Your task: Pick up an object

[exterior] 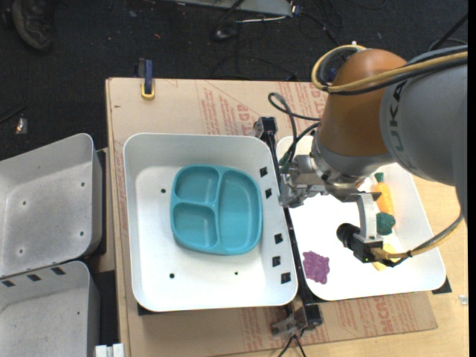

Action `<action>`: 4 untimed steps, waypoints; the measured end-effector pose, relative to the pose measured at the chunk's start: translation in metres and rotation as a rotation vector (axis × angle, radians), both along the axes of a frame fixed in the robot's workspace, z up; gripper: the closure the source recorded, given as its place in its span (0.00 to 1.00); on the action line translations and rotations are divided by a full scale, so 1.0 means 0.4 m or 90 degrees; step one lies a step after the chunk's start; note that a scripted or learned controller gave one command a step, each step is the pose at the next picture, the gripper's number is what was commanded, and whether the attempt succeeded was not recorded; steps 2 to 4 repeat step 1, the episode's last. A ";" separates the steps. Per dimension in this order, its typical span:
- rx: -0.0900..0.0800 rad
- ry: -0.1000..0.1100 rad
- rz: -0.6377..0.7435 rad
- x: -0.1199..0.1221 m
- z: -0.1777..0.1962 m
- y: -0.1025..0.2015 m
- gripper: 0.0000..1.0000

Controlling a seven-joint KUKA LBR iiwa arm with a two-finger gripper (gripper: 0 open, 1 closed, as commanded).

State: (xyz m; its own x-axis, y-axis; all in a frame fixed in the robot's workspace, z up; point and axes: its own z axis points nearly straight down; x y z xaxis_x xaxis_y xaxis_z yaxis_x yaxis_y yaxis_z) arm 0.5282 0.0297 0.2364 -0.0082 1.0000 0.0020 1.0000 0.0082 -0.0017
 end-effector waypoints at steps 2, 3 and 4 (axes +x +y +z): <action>-0.001 0.000 0.000 0.000 -0.030 0.143 1.00; -0.001 0.000 0.000 0.000 -0.030 0.143 1.00; -0.001 0.000 0.000 0.000 -0.030 0.143 1.00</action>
